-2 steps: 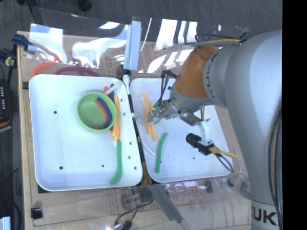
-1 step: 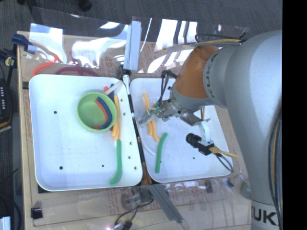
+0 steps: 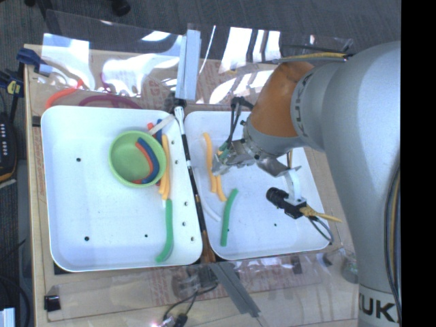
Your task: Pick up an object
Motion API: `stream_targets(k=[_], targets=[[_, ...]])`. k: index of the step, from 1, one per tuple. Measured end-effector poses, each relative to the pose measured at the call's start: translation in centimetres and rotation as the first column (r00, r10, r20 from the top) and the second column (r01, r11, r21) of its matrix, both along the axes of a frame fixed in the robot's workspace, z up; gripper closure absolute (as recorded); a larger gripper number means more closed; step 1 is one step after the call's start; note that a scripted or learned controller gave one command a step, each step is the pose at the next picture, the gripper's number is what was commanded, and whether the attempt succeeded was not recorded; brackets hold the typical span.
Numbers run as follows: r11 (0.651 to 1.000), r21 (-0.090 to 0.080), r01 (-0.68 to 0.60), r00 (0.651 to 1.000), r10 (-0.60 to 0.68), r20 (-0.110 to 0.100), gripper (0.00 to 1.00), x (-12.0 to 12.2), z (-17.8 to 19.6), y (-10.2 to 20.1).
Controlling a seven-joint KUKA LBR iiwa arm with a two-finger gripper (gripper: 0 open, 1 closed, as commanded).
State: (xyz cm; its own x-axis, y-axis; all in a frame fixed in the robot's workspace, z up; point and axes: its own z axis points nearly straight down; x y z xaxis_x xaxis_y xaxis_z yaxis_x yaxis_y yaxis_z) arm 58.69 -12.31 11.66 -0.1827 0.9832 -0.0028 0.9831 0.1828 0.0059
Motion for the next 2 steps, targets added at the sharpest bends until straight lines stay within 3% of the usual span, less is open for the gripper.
stream_targets(k=[1,2], targets=[[1.0,0.0,-0.001,1.0,0.001,0.0,0.0,0.0,0.0,0.01],[1.0,-0.001,-0.002,1.0,0.002,0.001,1.0,0.05,0.97,0.03]])
